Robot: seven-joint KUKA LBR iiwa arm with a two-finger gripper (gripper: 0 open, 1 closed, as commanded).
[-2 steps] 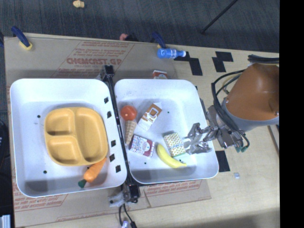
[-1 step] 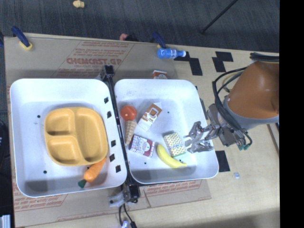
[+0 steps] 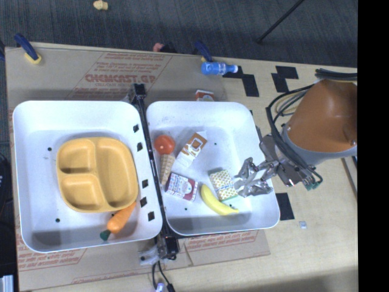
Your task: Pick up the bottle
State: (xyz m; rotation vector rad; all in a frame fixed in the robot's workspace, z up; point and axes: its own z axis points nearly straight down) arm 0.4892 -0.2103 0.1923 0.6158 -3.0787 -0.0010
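A small blue bottle (image 3: 216, 69) with a white cap end lies on its side on the cardboard beyond the right bin's (image 3: 255, 123) far rim, outside both bins. My gripper (image 3: 245, 180) is low over the right bin's near right part, far from the bottle. Its fingers (image 3: 248, 168) stand open, just right of a small yellow-green checkered packet (image 3: 222, 184). Nothing is between them. The grey arm with its orange band (image 3: 325, 117) comes in from the right.
The right bin holds a red tomato (image 3: 164, 143), an ice cream cone (image 3: 165, 166), a brown-and-white carton (image 3: 192, 148), a pink-white packet (image 3: 181, 186) and a banana (image 3: 216, 202). The left bin (image 3: 24, 163) holds a yellow divided plate (image 3: 97, 173) and a carrot (image 3: 120, 219).
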